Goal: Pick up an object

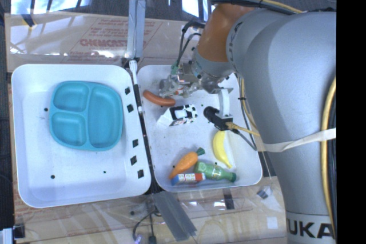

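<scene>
Camera view from above the bench: the grey arm (274, 66) with its orange band reaches into the right bin (251, 171), its gripper (174, 86) hanging over the far left corner — whether the fingers are apart or closed cannot be told. A sausage (159, 99) lies just beneath it, a black-and-white toy car (183, 114) beside that. A banana (221, 149) sits toward the right edge, while a carrot (186, 163) and green bottle (214, 172) rest along the near edge. A blue divided plate (87, 114) occupies the left bin (34, 180).
</scene>
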Robot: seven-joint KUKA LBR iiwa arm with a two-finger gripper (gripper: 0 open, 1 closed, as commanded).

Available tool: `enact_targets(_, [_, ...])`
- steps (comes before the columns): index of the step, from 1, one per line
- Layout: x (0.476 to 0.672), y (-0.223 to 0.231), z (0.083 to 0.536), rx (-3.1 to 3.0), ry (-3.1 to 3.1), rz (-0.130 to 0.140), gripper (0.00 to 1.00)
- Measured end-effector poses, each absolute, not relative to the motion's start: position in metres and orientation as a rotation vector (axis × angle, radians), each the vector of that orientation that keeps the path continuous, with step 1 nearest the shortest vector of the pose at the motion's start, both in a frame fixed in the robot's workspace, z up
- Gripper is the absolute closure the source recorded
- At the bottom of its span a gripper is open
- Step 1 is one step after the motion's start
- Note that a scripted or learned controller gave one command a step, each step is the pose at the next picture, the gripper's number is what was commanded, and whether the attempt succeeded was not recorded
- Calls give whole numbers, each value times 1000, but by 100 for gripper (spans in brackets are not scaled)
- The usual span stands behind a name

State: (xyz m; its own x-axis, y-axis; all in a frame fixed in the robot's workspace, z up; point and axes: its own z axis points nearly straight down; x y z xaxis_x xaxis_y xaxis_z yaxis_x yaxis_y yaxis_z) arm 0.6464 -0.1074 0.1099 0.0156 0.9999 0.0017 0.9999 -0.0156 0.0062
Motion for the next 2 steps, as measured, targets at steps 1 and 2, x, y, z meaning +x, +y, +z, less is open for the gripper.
enact_targets(1, [613, -115, 107, 2032, 2403, -5, 100])
enact_targets(2, [643, -81, 224, 2158, 2284, -2, 100])
